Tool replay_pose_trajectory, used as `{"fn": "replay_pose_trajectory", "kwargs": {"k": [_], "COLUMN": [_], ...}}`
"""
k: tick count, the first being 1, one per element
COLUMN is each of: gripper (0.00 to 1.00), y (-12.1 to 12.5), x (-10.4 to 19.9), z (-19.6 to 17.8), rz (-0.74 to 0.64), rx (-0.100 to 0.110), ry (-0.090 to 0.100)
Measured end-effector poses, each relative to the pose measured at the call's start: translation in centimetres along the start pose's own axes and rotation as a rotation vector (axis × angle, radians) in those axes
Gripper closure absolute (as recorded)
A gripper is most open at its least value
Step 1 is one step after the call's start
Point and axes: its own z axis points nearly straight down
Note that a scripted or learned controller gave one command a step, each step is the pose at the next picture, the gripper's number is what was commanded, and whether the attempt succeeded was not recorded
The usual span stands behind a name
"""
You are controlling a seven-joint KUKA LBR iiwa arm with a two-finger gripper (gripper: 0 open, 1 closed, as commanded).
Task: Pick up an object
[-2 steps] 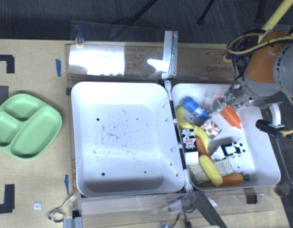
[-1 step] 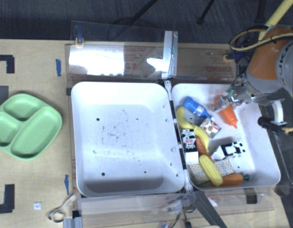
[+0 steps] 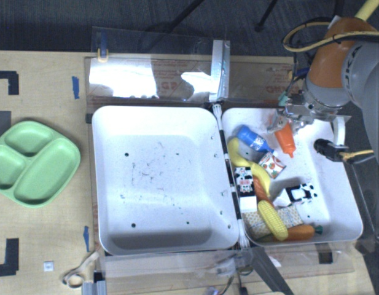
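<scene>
My gripper [image 3: 288,119] hangs over the back of the right bin [image 3: 343,195], its fingers closed around the top of a small orange bottle-like object [image 3: 287,140] that dangles tilted beneath it. Just left of it lies a blue can [image 3: 252,139] with a yellow piece [image 3: 236,153] beside it. Further forward sit a red and white packet [image 3: 274,165], a banana [image 3: 261,180], a corn cob [image 3: 273,219], a carrot [image 3: 300,231] and two black-and-white checked items [image 3: 244,180] [image 3: 300,193].
The left bin [image 3: 158,171] sits beside the right one, parted by a shared rim. A green divided plate [image 3: 33,162] rests on the bench at far left. Scissors [image 3: 77,275] lie near the front left corner. A clear panel [image 3: 152,72] stands behind the left bin.
</scene>
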Motion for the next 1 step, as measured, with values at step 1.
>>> {"fn": "replay_pose_trajectory", "kwargs": {"k": [1], "gripper": [1.00], "y": [-1.20], "x": [4.61], "z": [-3.44], "rz": [-0.121], "rx": [-0.005], "ry": [0.000]}}
